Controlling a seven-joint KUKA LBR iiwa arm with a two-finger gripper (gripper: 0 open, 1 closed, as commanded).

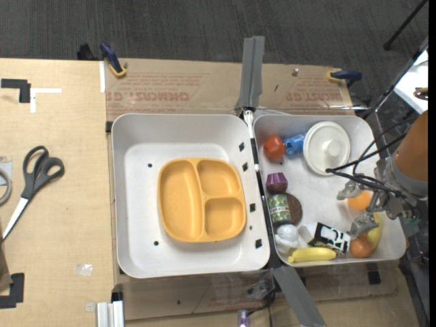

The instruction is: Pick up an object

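Oranges (359, 199) sit crowded by the banana (313, 254) in the right bin (300, 121); gripper (364, 220) hovers there, can't tell jaw width; could easily just nudge stuff and slip.

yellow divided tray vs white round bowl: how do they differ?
The yellow three-compartment plastic tray lies alone in the left white bin; the white round bowl shares the right white bin with many small items. The tray is a rounded rectangle and clearly larger; the bowl is circular and smaller. The tray is split into sections; the bowl is not. Both rest flat.
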